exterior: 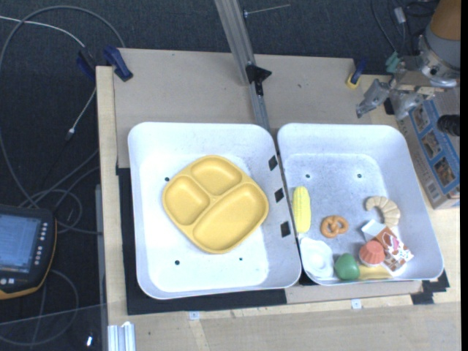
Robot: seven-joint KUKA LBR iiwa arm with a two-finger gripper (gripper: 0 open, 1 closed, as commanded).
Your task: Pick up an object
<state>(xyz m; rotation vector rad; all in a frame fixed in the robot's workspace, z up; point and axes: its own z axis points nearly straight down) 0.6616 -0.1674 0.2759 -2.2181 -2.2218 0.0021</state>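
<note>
Take the right bin (409,148) as your landmark. Nearest you, along its front edge, the toys crowd together: a white cup (316,257), a green ball (347,267), a red piece (371,253) and a small printed packet (397,251), probably gathered there because the floor dips toward that corner. A little further in lie a pretzel (334,227), a croissant (384,208) and an ear of corn (300,208) against its left wall. Left of it, the other bin holds a yellow divided plate (215,203). Beyond its far right corner the gripper (387,97) hovers with its fingers spread and nothing between them, clear of the pile; any piece could serve you.
</note>
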